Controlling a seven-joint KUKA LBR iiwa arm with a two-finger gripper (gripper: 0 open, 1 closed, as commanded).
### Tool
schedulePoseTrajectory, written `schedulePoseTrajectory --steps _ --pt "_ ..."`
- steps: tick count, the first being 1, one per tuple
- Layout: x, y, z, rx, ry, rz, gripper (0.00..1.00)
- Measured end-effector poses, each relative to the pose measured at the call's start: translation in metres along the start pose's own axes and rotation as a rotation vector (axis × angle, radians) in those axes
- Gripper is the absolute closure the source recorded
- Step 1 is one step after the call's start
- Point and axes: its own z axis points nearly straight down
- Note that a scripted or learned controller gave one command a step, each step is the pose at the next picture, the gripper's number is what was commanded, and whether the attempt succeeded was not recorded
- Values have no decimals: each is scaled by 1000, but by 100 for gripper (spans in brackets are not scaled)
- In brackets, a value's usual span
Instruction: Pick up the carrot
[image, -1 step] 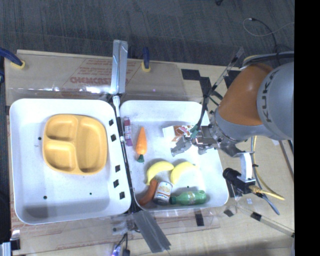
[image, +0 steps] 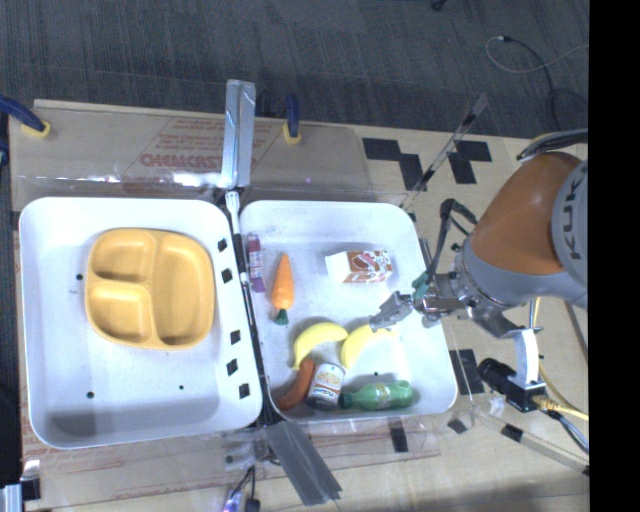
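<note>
A: Where is the carrot (image: 283, 282)?

B: In the right bin (image: 415, 228), close to its left wall, just left of the frame's centre. It lies nearly upright in the picture, orange body above, small green end below.

A: What lies around it?

B: Below it, a yellow banana (image: 316, 340), and next to that a second yellow piece (image: 358, 346). Along the bin's lower edge sit a small can (image: 326, 384), a brownish piece (image: 298, 384) touching its left side, and a green bottle (image: 378, 395) lying flat. To the carrot's right, well apart, is a small white and red carton (image: 359, 266).

A: And the tool?

B: The tool (image: 389, 314) hangs over the right part of that bin, well apart from the carrot, near the second yellow piece. Whether it is spread or pressed together I cannot tell. The grey arm (image: 520, 240) with its orange band comes in from the right of the frame.

A: The other bin?

B: The left bin (image: 50, 330) holds a yellow divided plate (image: 150, 287). Both bins rest on the surface (image: 330, 150).
</note>
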Motion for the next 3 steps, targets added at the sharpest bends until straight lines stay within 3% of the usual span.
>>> schedulePoseTrajectory --steps 1,2,3 --pt "-23 9 120 -4 -1 109 0" --pt "30 107 59 -4 -1 -175 0" --pt "83 125 -4 -5 -3 -493 0"
